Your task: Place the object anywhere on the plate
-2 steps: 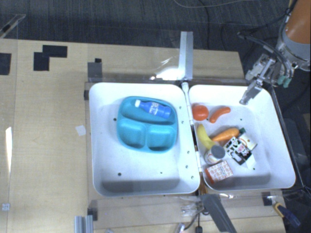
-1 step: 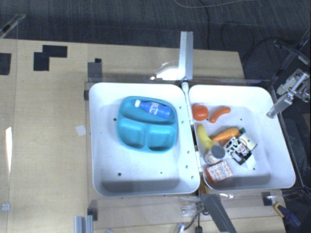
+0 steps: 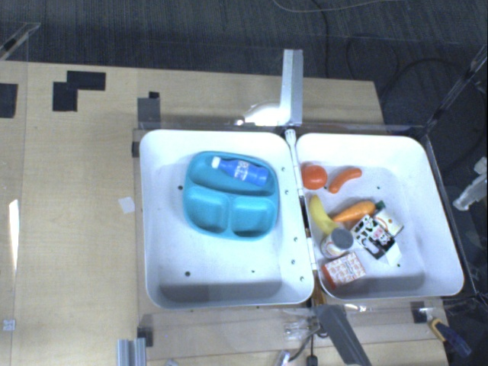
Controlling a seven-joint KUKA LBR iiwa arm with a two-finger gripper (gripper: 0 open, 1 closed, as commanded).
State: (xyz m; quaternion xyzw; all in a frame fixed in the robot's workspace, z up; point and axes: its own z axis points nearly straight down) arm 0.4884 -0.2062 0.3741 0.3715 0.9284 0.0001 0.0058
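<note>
two shallow white bins sit side by side on the bench, the left bin [image 3: 164,227] and the right bin [image 3: 427,204] meeting along a shared middle rim. a blue plate [image 3: 229,213] with three compartments lies in the left bin, closer to its far edge than its near edge and roughly midway between its left and right walls. the plate has one long compartment along its far side and two smaller ones side by side along its near side. a blue bottle [image 3: 245,171] lies on its side in the long far compartment, its white cap pointing toward the left wall of the bin and its body reaching toward the plate's right rim. the two near compartments hold nothing.

all the other items crowd the left half of the right bin. a round red-orange fruit [image 3: 314,176] sits near the far left corner, just beside a curved orange-red piece [image 3: 344,178] to its right. nearer the middle, a yellow banana [image 3: 320,216] lies close to the shared rim, with a carrot [image 3: 355,211] touching or almost touching it on its right. a small grey-topped tin [image 3: 338,239] sits at the banana's near end. a black-and-white patterned packet [image 3: 374,234] lies just right of the tin, and a red patterned box [image 3: 345,268] lies toward the near edge.

whether the gripper is open or closed, or has hold of anything, i cannot tell.
</note>
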